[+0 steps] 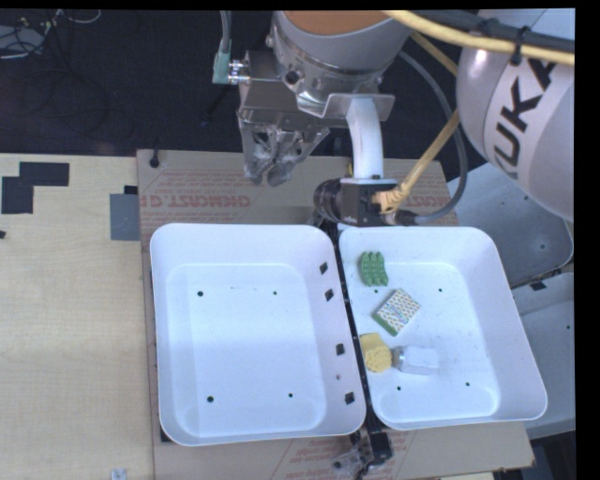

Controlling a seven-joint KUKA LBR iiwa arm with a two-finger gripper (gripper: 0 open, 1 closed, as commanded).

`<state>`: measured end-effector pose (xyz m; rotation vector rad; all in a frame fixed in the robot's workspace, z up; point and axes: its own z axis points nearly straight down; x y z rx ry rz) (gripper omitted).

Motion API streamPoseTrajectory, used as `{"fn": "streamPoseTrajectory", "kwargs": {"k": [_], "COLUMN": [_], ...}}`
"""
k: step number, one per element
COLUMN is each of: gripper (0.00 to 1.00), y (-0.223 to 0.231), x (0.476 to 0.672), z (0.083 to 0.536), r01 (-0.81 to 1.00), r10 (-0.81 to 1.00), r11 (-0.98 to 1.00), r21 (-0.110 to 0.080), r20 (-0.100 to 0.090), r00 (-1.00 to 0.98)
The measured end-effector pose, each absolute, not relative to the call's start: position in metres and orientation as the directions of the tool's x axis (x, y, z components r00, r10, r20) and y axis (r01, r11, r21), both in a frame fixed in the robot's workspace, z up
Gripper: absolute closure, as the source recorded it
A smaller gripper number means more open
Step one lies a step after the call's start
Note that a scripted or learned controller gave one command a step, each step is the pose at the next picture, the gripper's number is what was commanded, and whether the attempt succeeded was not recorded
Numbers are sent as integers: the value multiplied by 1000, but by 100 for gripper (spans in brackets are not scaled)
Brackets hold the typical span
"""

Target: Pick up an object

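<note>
Four small objects sit in my right bin [506,309]: green block [373,269], patterned card [397,311], yellow piece [375,353], clear piece [417,360]. Beyond the bin's far-left corner hangs my pincer [272,161]; its spread I cannot tell.

My arm [525,103] is glossy grey with black lettering; an orange band [337,21] caps its wrist, and a yellow cable [427,161] trails beside that band.

2 white bins [178,281] sit on the surface; the right one holds 4 things: 1 green block [373,269], 1 checkered pad [397,311], 1 yellow piece [375,353], 1 clear bottle [417,360].
</note>
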<state>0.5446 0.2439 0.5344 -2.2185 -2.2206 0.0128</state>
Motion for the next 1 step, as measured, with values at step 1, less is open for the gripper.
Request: {"fn": "streamPoseTrajectory", "kwargs": {"k": [1], "gripper": [100], "y": [244], "x": [549], "z": [537], "r01": [1000], "r10": [1000], "r11": [-1], "r21": [-3], "r20": [-2], "r00": [1]}}
